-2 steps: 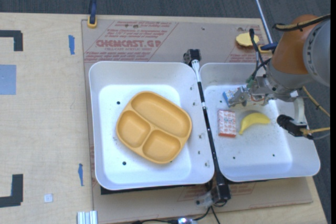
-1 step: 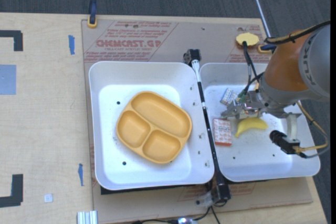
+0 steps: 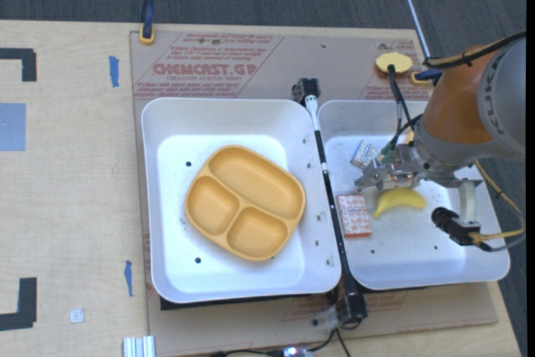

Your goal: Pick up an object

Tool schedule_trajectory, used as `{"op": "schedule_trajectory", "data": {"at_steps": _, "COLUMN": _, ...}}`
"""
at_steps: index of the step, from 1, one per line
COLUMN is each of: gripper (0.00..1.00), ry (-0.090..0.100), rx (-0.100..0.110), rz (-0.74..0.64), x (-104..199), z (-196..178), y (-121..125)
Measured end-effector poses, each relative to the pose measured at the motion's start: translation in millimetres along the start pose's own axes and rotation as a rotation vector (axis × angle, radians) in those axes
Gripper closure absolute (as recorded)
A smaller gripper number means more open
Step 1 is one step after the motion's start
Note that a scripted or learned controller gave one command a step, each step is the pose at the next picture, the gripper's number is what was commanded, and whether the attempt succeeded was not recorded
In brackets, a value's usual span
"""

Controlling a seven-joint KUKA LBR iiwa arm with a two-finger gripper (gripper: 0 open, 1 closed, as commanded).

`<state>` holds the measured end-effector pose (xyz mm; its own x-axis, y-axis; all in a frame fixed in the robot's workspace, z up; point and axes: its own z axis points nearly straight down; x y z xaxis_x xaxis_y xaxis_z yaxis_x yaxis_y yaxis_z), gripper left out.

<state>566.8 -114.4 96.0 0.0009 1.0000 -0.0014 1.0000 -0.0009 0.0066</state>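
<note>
Arm reaches in from right of frame, orange band at upper right. Pincer (image 3: pixel 386 173) low in right bin (image 3: pixel 418 263), just above banana (image 3: pixel 399 200). How far pincer is open: cannot tell. Banana at bin centre; red-white card (image 3: pixel 354 215) left of it; small packet (image 3: pixel 364 152) above. Yellow divided plate (image 3: pixel 244 202) in left bin (image 3: pixel 167 180).

A yellow three-compartment plate (image 3: pixel 244 202) lies in the left white bin (image 3: pixel 159 130)

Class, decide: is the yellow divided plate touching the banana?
Apart. The camera view shows the plate in the left bin and the banana in the right bin.
</note>
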Motion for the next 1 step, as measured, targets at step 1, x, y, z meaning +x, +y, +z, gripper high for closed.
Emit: {"op": "schedule_trajectory", "data": {"at_steps": 1, "gripper": 1.0, "ry": 0.002, "rx": 0.005, "rz": -0.003, "x": 93.5, "z": -89.3, "y": -47.6}}
